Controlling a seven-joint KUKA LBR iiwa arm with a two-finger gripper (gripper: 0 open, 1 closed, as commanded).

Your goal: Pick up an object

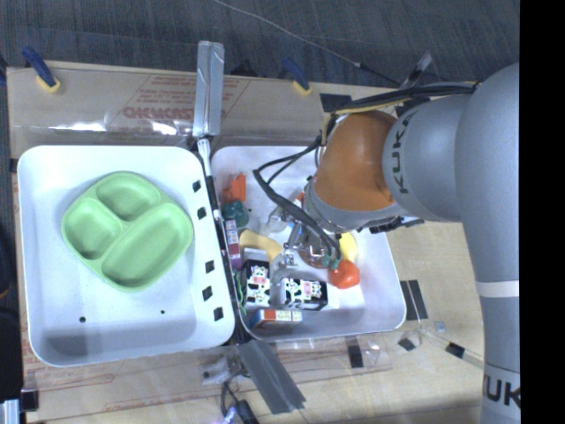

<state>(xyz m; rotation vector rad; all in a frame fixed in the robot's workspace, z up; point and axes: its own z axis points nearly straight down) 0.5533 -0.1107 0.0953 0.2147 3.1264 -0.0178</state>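
1. The gripper (305, 253) hangs low in the right bin (381, 300), amid the clutter; how far it is open cannot be told.
2. At its 4 o'clock lies a red object (345, 275); at its 6 o'clock, a cow-patterned box (303, 292).
3. A green divided plate (126, 229) sits in the left bin (53, 325).

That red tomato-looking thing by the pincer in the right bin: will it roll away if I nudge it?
Probably. The red tomato looks round and smooth, so a sideways push would likely roll it. It sits close to the bin's wall and beside a yellow piece, which may stop it early. Its glossy skin could slip between the fingers of the pincer.
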